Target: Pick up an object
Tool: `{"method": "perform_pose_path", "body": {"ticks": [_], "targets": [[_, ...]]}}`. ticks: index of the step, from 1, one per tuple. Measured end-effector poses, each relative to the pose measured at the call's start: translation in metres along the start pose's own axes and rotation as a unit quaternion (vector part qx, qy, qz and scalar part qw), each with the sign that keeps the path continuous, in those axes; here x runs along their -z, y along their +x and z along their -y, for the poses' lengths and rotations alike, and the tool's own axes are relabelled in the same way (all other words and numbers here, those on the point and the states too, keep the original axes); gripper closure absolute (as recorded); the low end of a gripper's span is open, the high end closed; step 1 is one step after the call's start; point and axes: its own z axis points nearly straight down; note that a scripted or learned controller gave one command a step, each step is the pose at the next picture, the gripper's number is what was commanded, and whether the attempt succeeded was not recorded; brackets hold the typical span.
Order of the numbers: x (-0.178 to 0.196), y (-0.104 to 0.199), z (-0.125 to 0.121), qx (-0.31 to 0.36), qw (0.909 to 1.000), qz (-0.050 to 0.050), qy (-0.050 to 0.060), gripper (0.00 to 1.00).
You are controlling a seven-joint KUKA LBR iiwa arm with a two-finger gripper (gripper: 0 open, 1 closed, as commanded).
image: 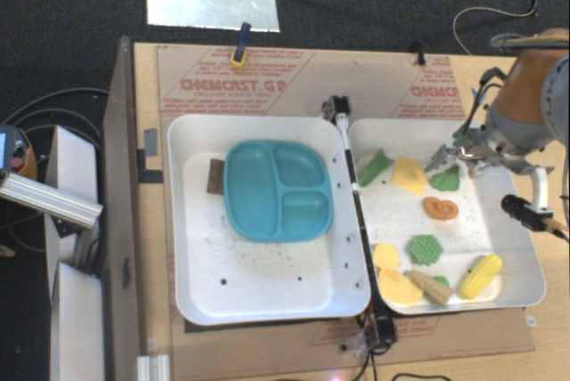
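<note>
Near edge of the right bin: corn cob at about 5 o'clock of the bin, lying tilted. Just left of it, a tan cone-shaped piece rests on a yellow flat piece; another small yellow piece sits just above that, against the divider. A green knobbly round item is near the bin's centre, between the yellow pieces and the corn.

Mid bin: orange ring-like item, apart from the rest.

Far half of the bin: yellow wedge at about 11 o'clock, green leaf-shaped piece just left of it near the divider. A second green piece lies just right of the wedge, directly under the gripper.

Gripper sits over the bin's 12–1 o'clock zone, arm coming in from 3 o'clock, orange band visible above the wrist. Jaws look spread, tips touching or just above that green piece, hard to say which at this resolution. Nothing is visibly pinched between them.

Left bin: teal sectioned plate near centre, a small brown block touching its 9 o'clock edge.

Far side of the bench: a yellow and blue clamp at the 12 o'clock edge.
</note>
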Motion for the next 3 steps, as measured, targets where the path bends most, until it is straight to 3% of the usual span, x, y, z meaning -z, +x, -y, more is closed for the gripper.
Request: {"method": "perform_pose_path", "body": {"ticks": [1,2,3], "targets": [[0.010,0.001,0.001,0.001,1.0000,0.000,0.001,1.00],[0.010,0.000,0.001,0.002,1.0000,0.000,0.001,0.00],[-0.003,0.031,0.043,-0.003,1.0000,-0.002,0.006,0.00]]}}
